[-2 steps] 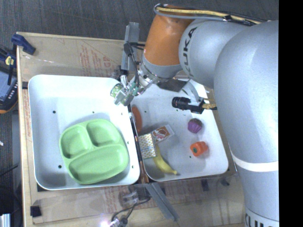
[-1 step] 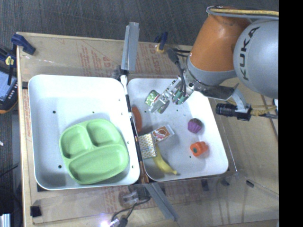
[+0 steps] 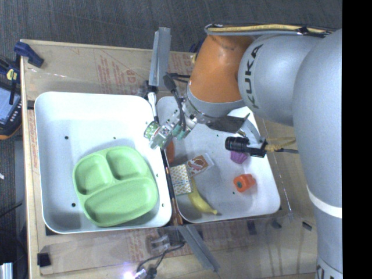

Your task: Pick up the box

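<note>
Under the arm (image 3: 279, 68), possibly the box (image 3: 181, 179).

- The counter (image 3: 104, 68) is pale wood printed with faint red marks.
- Dark grey carpeted floor (image 3: 87, 10) lies beyond its far edge.
- A blue clamp (image 3: 28, 53) grips the counter's far left corner.
- A small bright light glare (image 3: 125, 269) shows at the near edge.
</note>
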### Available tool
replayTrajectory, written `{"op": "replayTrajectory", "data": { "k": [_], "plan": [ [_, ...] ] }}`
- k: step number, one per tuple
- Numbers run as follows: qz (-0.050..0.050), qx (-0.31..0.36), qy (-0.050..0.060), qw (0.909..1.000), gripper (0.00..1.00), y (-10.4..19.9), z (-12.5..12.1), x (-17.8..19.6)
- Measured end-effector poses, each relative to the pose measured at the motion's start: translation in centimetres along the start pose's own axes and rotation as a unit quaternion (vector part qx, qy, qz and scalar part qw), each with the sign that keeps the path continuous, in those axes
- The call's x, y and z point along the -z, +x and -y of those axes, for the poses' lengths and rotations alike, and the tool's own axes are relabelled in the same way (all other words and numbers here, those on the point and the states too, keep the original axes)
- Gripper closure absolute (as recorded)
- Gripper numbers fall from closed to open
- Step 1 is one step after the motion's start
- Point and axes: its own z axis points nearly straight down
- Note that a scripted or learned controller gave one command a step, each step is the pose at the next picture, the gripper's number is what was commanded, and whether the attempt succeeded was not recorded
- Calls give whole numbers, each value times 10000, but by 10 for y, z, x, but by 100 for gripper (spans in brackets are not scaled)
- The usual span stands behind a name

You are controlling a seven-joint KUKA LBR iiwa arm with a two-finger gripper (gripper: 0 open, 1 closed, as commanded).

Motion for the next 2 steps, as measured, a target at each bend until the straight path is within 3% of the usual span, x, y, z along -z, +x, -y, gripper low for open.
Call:
{"op": "replayTrajectory", "data": {
  "k": [1, 2],
  "plan": [
    [10, -1147, -11, 9934, 100, -49, 33, -11],
    [15, 744, -16, 9972, 100, -35, -43, -10]
  ]
}}
